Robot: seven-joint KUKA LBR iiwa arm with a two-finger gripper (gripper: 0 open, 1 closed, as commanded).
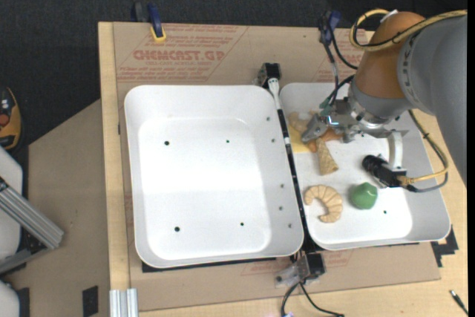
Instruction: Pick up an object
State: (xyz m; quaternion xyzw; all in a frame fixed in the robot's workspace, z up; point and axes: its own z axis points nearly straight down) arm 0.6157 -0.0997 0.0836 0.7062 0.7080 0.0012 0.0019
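In the right bin, a croissant lies near the front beside a green ball, with a tan wedge-shaped piece just behind them and a yellow piece against the bin's left wall. The claw hangs low over that yellow piece at the back-left of the bin, but whether its jaws are wide, narrow or gripping cannot be told. The left bin sits alongside on the worktop.

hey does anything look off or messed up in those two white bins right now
Nothing stands out. The tan croissant-shaped toy, the round green object and the pale yellow and tan pieces lie loose in the right white bin, beside the left white bin. The arm's gripper is low over the pale pieces.
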